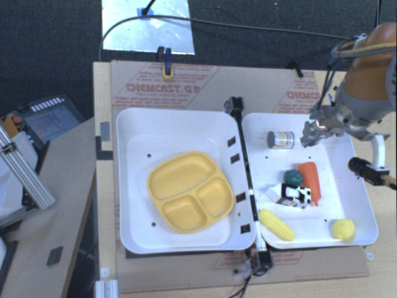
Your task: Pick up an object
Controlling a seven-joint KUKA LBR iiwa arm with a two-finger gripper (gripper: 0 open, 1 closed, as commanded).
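The gripper (309,133) hung over the upper part of the right bin (366,197), at the frame's right, and whether its jaws were wide or narrow could not be told. A small jar (281,139) lay on its side just left of it, apart from the jaws. Lower in that bin lay a carrot (309,180), a teal lump (293,177) touching its left side, and a black-and-white toy (296,195) below them. A corn cob (276,224) lay near the bin's lower left corner and a lemon (343,229) near its lower right. The left bin (133,166) held a yellow three-part tray (189,191). The cardboard (205,85) under the bins bore red print reading "CHEMCAST".
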